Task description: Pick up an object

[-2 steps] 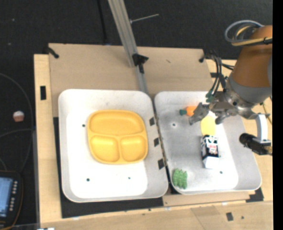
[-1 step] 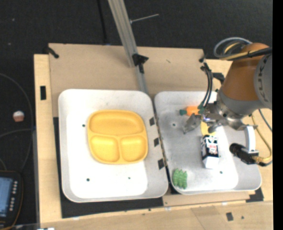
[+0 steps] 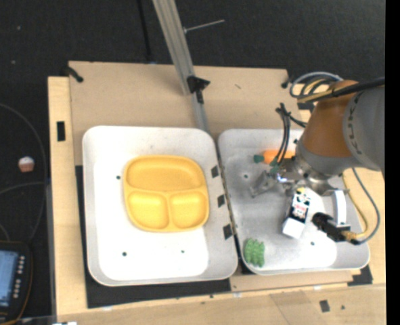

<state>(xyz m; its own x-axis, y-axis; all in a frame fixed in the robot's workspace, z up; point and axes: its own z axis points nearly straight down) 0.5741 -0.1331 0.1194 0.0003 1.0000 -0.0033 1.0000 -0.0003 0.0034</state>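
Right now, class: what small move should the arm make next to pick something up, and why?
Probably lower the gripper a little: it hangs over the right bin gripping nothing visible, with the orange carrot-like piece just beyond and the green item near the front wall.

Glossy yellow plastic tray (image 3: 166, 192), smooth matt white bins (image 3: 105, 249), pale wooden bench (image 3: 132, 93)

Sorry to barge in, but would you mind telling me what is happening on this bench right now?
A robot arm is reaching from the right into the right bin, trying to pick something up. Its gripper is low, near an orange object; nothing is visibly held. A green item lies at that bin's front corner. The left bin holds a yellow divided tray.
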